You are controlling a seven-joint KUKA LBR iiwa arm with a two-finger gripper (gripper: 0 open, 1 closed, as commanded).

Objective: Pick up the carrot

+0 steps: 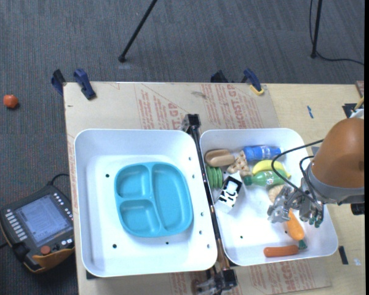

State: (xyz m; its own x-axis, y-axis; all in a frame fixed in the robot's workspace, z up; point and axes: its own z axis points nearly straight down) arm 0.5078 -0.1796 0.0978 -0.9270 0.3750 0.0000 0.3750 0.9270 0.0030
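Carrot (295, 227) sitting in the right bin (252, 255), lower right of the frame, orange with a green tip, tilted and lying right under the jaws. Looks like touching or nearly so, can't tell if actually gripped. Gripper (293, 209) hanging low over that spot, metal fingers splayed down around the carrot's top end; can't tell whether released or clenched from this angle. Grey arm with the orange band (339, 152) coming in from the right edge, blocking part of the bin.

Just below the carrot, near the bin's bottom rim: a reddish sausage-looking thing (281, 251), lying flat. Further up in the same bin, a cluster: blue can (261, 152), banana (269, 166), green bottle (264, 178), brown bread-ish lump (219, 158), green ridged item (216, 177), black-and-white tagged block (229, 192).

Left bin (89, 226) holding a blue divided plate (152, 198), middle-left of the frame. Both bins on the cardboard-topped desk (141, 103). Teach pendant (38, 225) on the floor at lower left, small orange ball (11, 101) at far left.
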